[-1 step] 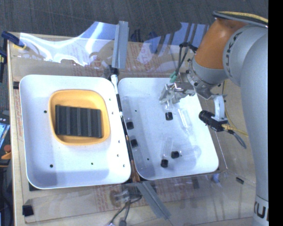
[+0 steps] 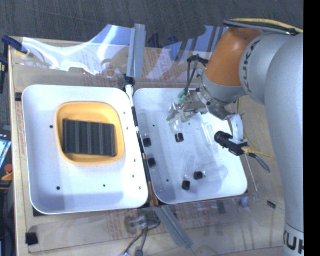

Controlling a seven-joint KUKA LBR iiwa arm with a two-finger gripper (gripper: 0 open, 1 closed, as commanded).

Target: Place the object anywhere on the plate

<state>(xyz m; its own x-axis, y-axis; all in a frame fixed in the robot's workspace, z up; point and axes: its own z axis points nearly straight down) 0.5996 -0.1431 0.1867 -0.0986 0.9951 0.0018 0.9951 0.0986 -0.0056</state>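
A yellow plate [image 2: 69, 116] lies in the left white bin [image 2: 42, 185]. On it rests a dark ridged rectangular object [image 2: 89, 136], flat and roughly centred. My gripper [image 2: 178, 114] hangs over the upper middle of the right white bin [image 2: 234, 183], well away from the plate. Just below the gripper lies a small black piece [image 2: 178, 137]. Whether anything is held there is hidden by the wrist and glare.
Several small black pieces lie in the right bin, some attached to clear plastic items [image 2: 194, 167] that are hard to make out. A black cable fitting [image 2: 228, 142] juts from the wrist. Crumpled clear plastic sheeting [image 2: 85, 55] lies behind the bins.
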